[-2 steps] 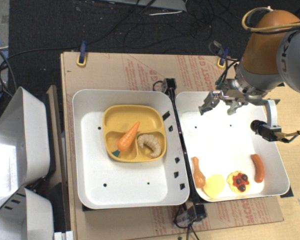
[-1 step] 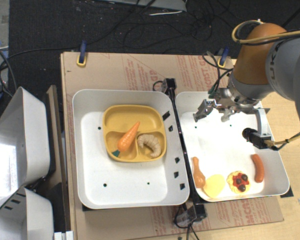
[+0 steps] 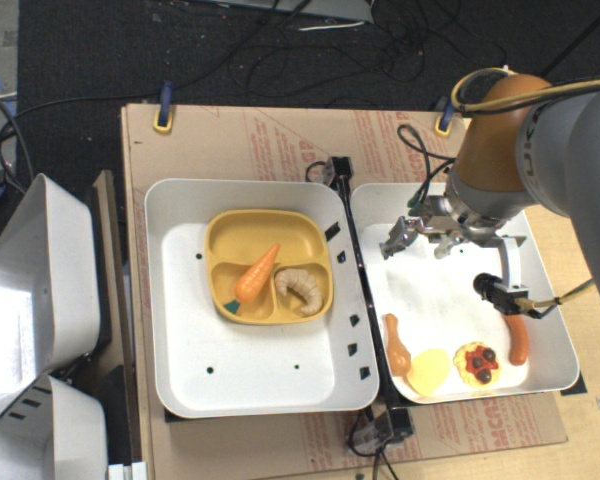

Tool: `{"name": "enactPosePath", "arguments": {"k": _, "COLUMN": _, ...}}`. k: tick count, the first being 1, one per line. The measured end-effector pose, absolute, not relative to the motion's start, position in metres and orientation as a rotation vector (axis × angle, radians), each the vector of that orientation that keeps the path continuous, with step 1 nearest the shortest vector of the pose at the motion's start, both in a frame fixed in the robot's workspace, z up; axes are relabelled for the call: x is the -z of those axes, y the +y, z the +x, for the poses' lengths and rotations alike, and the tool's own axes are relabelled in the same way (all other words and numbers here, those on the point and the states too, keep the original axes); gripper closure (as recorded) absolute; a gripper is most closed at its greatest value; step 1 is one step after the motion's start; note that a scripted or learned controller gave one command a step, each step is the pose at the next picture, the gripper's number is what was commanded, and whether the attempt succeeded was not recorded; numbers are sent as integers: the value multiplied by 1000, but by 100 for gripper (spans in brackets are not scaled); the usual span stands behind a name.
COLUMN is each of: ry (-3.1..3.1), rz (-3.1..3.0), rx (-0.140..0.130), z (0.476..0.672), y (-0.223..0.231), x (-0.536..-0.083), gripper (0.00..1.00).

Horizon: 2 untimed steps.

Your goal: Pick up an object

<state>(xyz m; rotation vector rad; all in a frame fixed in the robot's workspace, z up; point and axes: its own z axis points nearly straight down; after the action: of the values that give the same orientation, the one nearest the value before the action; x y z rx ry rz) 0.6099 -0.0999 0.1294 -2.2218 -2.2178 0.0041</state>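
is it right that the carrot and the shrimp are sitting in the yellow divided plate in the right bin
Not quite: the camera view shows the yellow divided plate in the left bin, not the right one. The carrot and the shrimp do lie in its compartments.

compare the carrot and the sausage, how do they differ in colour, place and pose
The carrot is orange with a green end; the sausage is reddish-orange all over. The carrot lies in the yellow plate in the left bin; the sausage lies straight on the floor of the right bin. The carrot lies at a slant and tapers; the sausage lies nearly upright in the view, with rounded ends. Both are long toy foods, apart from the gripper.
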Motion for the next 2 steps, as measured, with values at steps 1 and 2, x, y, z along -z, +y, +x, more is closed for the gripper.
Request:
{"name": "enactPosePath", "arguments": {"k": 1, "ry": -2218, "rz": -2220, "rx": -5, "z": 609, "y": -99, "x": -90, "gripper": 0}}
{"name": "enactPosePath", "arguments": {"k": 2, "ry": -2220, "rz": -2224, "rx": 1, "z": 610, "y": -99, "x": -103, "gripper": 100}}
